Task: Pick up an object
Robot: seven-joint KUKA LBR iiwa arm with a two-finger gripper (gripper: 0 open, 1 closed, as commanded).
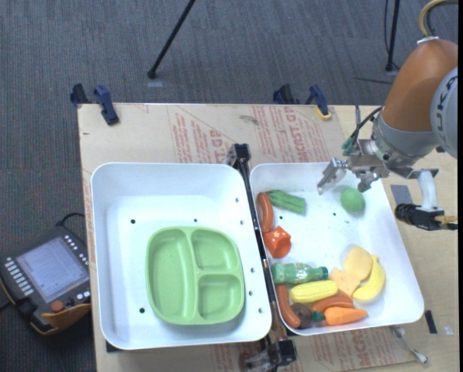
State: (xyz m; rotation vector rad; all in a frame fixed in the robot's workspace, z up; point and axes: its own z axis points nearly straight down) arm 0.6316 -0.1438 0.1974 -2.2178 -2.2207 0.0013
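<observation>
A brown tabletop (177,130) carried two shallow white bins side by side, touching along their inner rims. The left bin (115,200) held a green divided plate (194,275) in its lower middle, with bare white floor along its upper part and left side.

The right bin (402,262) held toy foods. A green bean-like piece (287,201) lay near the upper left, beside a red sausage (264,211) set along the inner rim, with a red-orange pepper (278,242) just below. A green bottle (299,273), a yellow corn cob (313,291), a carrot (344,315), a pale yellow slice (354,266) and a banana (373,283) crowded the lower part, near the front rim. The middle of this bin was open white floor.

The grey arm with its orange band (417,76) reached in from the right over the bin's upper right corner. Its pincer (346,175) hung above that corner with fingers spread apart and nothing between them. A round green ball (353,201) lay just below the pincer, close to the right rim, apart from the other foods.

A handheld control pad (45,273) lay on the floor to the left of the tabletop.
</observation>
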